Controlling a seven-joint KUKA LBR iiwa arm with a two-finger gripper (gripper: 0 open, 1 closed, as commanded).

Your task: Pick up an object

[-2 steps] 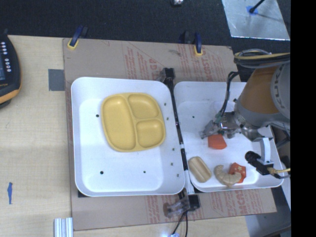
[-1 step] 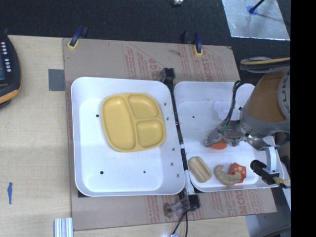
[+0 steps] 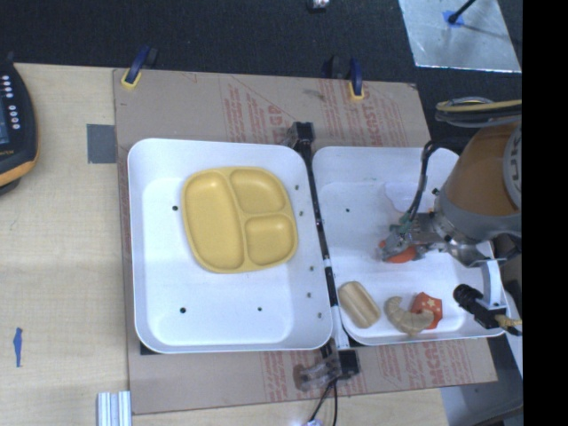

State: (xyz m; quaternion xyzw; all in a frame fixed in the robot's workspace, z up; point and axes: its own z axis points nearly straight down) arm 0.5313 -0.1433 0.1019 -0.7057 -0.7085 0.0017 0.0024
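gripper (image 3: 401, 242) low in right bin (image 3: 355, 185) over a red-orange item (image 3: 402, 256) — grasp state unclear, can't tell, yellow divided plate (image 3: 240, 217) in left bin (image 3: 160, 318), tan bread roll (image 3: 358, 303) near front edge

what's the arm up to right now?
The KUKA arm reaches into the right bin, its gripper down at a small red-orange object; whether it has a grip is unclear. Near that bin's front edge lie a tan bread-roll-like piece, a curved beige piece and a red piece. The left bin holds a yellow divided plate, untouched.
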